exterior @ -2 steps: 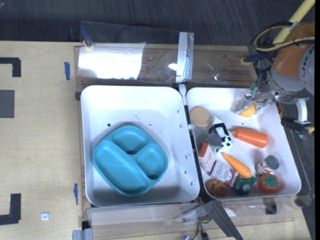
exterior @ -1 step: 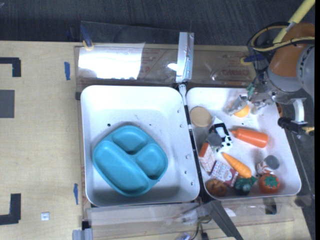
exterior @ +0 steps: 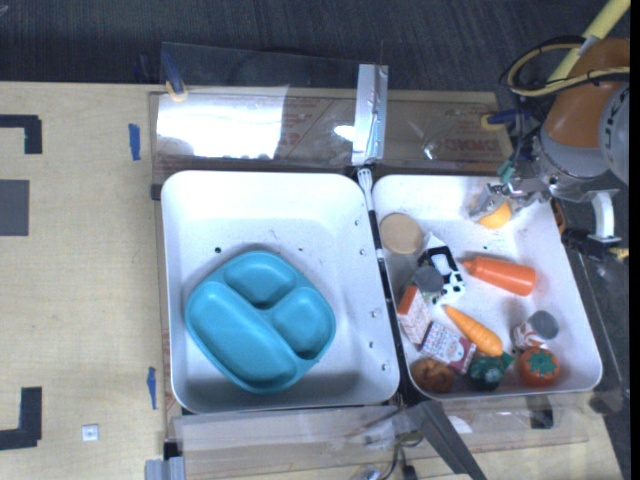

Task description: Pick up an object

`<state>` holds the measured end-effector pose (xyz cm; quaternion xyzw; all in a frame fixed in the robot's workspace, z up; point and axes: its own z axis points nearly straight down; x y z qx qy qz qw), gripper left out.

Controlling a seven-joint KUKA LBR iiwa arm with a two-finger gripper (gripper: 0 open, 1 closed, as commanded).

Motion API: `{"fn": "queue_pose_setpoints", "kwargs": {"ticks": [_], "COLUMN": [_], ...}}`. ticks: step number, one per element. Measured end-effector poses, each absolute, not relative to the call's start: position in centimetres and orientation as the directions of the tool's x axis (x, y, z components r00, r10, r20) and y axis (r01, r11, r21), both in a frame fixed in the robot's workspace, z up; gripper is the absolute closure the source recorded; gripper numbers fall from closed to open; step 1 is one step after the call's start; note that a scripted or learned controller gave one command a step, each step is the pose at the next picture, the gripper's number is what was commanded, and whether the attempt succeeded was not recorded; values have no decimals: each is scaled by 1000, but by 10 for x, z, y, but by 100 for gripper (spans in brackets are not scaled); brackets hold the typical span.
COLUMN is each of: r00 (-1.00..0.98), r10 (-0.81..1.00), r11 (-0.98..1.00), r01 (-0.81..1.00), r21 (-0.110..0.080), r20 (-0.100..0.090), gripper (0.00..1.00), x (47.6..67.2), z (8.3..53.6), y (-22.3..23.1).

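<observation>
Yellow toy point(exterior: 495, 218) alone in right bin's point(exterior: 440, 200) far corner, hence probably chosen as easy target; sits just beneath gripper point(exterior: 508, 190); wide or closed, cannot tell.

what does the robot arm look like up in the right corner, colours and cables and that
The arm has a grey body with a broad orange band above the wrist. A yellow cable loops over it beside a darker one, and a pale yellow rod slants up past the top. The gripper is small, metallic grey and silver, with a white part just right of it.
</observation>
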<state>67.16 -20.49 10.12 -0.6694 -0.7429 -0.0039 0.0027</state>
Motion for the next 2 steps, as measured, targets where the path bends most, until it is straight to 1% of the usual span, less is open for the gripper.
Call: {"fn": "queue_pose_setpoints", "kwargs": {"ticks": [1,2], "r00": [14,-59], "r10": [1000,998], "r11": [-14,59], "r01": [1000,998], "r21": [4,7], "r20": [13,-1], "gripper": [100,100], "x": [656,607], "z": [90,192], "y": [-213,-182]}}
